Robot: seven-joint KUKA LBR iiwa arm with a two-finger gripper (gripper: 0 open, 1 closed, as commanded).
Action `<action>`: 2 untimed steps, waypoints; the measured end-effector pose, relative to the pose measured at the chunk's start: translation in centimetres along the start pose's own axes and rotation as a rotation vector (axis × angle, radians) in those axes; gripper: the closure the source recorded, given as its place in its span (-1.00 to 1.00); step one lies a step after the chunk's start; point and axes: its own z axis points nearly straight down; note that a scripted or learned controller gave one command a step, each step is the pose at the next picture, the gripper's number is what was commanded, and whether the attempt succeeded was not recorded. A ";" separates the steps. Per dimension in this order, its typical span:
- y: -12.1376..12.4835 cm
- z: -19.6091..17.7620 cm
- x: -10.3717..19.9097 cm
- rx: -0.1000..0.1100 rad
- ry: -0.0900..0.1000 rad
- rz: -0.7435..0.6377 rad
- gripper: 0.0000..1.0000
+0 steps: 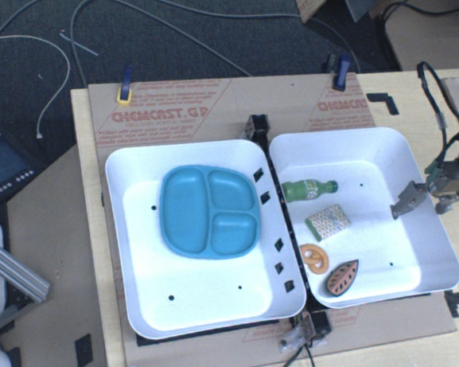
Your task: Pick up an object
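Looking down from the camera view, we see the bench [168,116] carrying two shallow white bins side by side, its top covered with printed cardboard. The left bin [144,306] holds a blue divided plate [209,211], which lies flat in the upper middle of the bin, nearer its right wall than its left.

The right bin [386,145] holds four small things, all gathered along its left side. A green bottle [309,188] lies on its side near the bin's upper left corner, its cap pointing toward the bin's right. Just below it sits a small checked packet [328,221], tilted a little. Lower still, near the left wall, lies a pretzel [313,257], and beside it toward the lower edge rests a brown oval piece [342,277] (it looks leaf-shaped, though we cannot tell what it is). Pretzel and oval piece are close together; whether they touch we cannot say.

The end effector [411,199] reaches in over the right edge of the right bin, well apart from all four things. One grey finger [409,199] shows, pointing toward the bin's middle; whether the fingers stand apart or together we cannot tell. Nothing shows between them.

At the far edge of the bench, a blue and yellow clamp [126,85] grips the left part and a blue clamp [340,71] the right.
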 end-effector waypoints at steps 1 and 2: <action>0.3 -0.6 0.0 -0.012 -0.004 -0.004 -1.00; -0.7 5.0 0.1 -0.007 -0.001 -0.003 -1.00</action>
